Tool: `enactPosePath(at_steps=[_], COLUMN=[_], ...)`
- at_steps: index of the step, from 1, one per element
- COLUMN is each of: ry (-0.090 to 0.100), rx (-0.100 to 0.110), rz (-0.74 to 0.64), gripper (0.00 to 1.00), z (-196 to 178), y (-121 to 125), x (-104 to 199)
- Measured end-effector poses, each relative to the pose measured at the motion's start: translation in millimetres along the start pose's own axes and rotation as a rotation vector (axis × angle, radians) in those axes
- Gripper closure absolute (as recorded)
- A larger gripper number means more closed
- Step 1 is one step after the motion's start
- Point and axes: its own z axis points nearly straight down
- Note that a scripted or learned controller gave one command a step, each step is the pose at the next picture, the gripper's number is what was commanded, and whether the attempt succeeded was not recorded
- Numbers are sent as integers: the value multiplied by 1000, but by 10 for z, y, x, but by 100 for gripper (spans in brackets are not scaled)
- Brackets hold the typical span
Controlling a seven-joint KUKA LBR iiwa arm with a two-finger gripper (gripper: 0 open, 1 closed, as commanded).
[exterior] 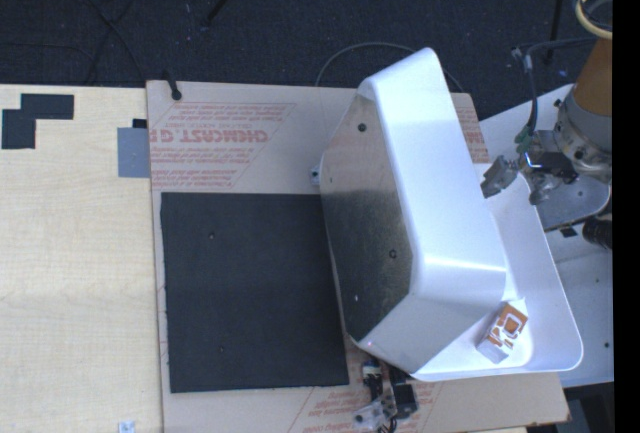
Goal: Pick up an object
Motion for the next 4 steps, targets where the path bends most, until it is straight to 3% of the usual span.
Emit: enactPosePath(at_steps=[1,4], ry=[-2,1], rx=[-8,-1], rz=[-1,0], gripper=[0,0], z=[-43,1514], y=[15,-159], x=[0,74])
